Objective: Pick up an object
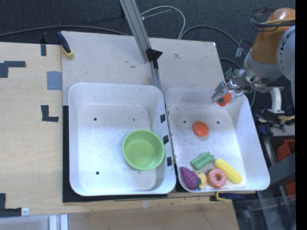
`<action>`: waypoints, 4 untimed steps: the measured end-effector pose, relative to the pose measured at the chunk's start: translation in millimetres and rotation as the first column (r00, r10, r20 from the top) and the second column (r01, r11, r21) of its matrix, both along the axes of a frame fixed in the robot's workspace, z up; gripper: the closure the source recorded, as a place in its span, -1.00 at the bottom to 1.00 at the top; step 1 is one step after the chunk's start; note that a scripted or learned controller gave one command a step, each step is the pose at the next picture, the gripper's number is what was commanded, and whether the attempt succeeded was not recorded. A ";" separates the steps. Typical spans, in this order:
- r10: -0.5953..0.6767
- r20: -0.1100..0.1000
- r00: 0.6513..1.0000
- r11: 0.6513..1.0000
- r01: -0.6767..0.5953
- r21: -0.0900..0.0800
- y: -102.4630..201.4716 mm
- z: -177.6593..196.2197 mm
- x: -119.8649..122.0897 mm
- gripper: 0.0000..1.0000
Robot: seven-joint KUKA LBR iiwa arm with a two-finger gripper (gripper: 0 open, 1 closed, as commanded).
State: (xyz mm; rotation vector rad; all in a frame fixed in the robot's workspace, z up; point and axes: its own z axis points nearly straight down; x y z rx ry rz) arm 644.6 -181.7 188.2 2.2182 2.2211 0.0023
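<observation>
- The pincer [223, 97] hangs over the far right corner of the right bin [252, 133], with a small orange-red thing [222, 100] right at its tip. From here that could be an object caught between the prongs, but I cannot tell whether it is clamped or only sitting in front of them, nor whether the pincer is apart or together.
- If it is held, that would explain why the arm [268, 47] is drawn back toward the bin's rim instead of hanging over the pile.
- An orange ball [201, 129] lies alone mid-floor of the same bin, well apart from the rest.
- The other toys are bunched along the near wall: green beans [202, 160], a corn cob [229, 171], a pink doughnut [217, 178] and purple grapes [190, 178], touching or nearly so, probably tumbled there.
- A green bowl [143, 149] stands upright in the left bin [81, 128], near its right wall.
- A metal pole [136, 23] slants across the surface [105, 56] and covers part of the seam between the bins.
- A yellow piece between grapes and doughnut is mostly covered; I can't name it.
</observation>
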 end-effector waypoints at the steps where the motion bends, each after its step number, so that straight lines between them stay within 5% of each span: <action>1: 0.001 0.001 1.000 1.000 -0.001 0.000 10.2 56.8 3.8 1.00; 2: 0.001 -0.002 1.000 1.000 -0.001 0.001 11.0 74.0 4.1 1.00; 4: 0.005 -0.005 1.000 1.000 -0.005 0.002 108.1 70.3 -4.7 1.00</action>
